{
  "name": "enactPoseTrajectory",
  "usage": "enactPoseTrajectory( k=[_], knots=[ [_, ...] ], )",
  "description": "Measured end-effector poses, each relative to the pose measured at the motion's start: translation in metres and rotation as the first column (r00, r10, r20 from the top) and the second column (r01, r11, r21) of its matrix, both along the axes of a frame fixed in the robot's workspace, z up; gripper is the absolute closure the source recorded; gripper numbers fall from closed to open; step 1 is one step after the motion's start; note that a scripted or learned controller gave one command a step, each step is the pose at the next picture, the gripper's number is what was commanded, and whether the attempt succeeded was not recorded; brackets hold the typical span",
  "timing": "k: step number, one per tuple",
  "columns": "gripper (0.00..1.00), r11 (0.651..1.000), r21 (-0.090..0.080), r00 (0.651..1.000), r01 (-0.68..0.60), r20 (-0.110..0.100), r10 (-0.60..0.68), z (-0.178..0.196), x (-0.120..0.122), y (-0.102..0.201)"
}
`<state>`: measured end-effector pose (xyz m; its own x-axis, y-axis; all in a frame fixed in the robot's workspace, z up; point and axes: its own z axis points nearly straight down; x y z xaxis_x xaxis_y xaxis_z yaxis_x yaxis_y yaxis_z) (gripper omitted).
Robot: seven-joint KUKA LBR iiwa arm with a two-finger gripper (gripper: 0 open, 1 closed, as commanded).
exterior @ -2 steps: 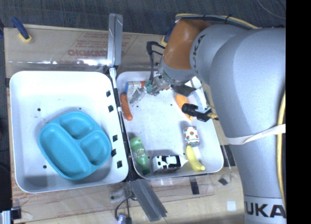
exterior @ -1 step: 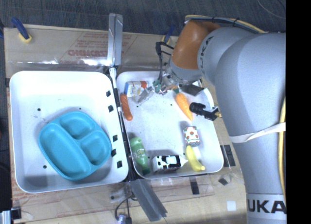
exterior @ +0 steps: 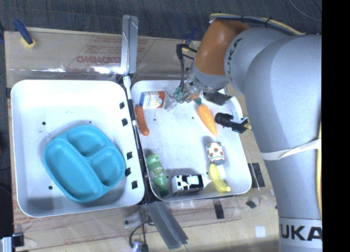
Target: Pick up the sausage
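The grey arm (exterior: 284, 109) came in from the right, its thick body filling that side from top to bottom. The orange band (exterior: 216, 46) sat above the wrist at the upper middle, the wrist bent down and leftward. The pincer (exterior: 182, 93) hung below the band, pointing down and to the left. Its tips were small and blurred, so their spacing could not be made out.

Smooth white plastic with a dull sheen is seen in both bins (exterior: 180, 136). A glossy blue plastic tray (exterior: 82, 160) is held in the left bin. The sausage (exterior: 142, 121), by the right bin's left wall, appears as smooth, shiny orange-red plastic.
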<state>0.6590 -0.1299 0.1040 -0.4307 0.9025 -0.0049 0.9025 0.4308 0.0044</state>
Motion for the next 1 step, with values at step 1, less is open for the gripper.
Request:
enactPoseTrajectory(
  k=[1],
  knots=[
    [0.00, 1.000, 0.000, 1.000, 0.000, 0.000, 0.000, -0.0001, 0.0000, 0.0001]
  ],
)
